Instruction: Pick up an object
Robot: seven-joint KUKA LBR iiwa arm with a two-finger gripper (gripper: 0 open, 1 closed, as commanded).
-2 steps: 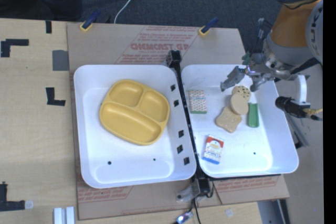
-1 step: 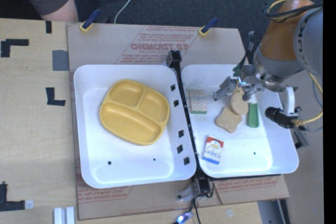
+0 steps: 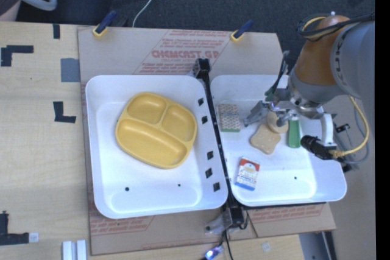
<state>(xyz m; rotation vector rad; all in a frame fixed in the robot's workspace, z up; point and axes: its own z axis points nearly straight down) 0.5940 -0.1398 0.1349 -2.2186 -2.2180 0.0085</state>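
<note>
Cardboard sheeting covers the bench, clamped at its far edge, and on it sit two shallow white bins side by side so that loose items stay corralled within the arm's reach. The gripper hangs low over the right bin, and whether it is open or closed around anything cannot be told from this slanted view. Directly beneath and just toward the camera from it lies a tan sponge-like block, apparently the likeliest target; a green marker-like item lies just beside the gripper on the arm's side. A speckled pad rests beyond the gripper toward the divider between the bins, and a small red-and-white packet lies further toward the camera. Well apart, across the divider, a yellow compartment plate fills much of the left bin. The arm reaches in from the right, its wrist bent downward, orange band above, cables looping behind it.
</note>
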